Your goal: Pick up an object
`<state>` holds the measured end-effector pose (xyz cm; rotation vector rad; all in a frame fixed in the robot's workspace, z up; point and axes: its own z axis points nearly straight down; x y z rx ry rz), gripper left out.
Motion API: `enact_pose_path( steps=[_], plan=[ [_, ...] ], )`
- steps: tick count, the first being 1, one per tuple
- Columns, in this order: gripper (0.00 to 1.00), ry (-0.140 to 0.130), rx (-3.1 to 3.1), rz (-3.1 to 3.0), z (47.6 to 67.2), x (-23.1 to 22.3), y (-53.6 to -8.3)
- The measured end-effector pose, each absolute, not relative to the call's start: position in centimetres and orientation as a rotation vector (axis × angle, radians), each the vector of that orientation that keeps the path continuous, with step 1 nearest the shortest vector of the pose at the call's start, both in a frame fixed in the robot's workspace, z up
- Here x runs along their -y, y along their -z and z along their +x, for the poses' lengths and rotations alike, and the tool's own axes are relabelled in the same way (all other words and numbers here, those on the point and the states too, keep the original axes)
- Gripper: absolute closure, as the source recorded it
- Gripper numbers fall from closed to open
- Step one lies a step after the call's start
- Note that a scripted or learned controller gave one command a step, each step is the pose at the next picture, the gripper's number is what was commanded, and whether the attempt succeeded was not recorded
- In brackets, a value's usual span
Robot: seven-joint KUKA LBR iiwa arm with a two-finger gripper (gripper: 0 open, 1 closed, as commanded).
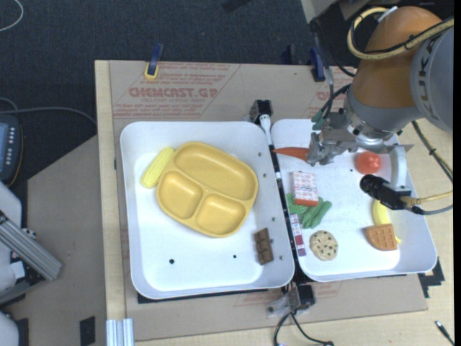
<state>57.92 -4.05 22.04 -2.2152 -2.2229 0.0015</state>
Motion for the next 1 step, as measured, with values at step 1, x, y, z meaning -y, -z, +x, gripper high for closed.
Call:
enact_pose_path(
  steps=[1],
  plan=[
    [1.0,-0.002,2.223,-2.215,56.91,1.22,-21.59]
  ],
)
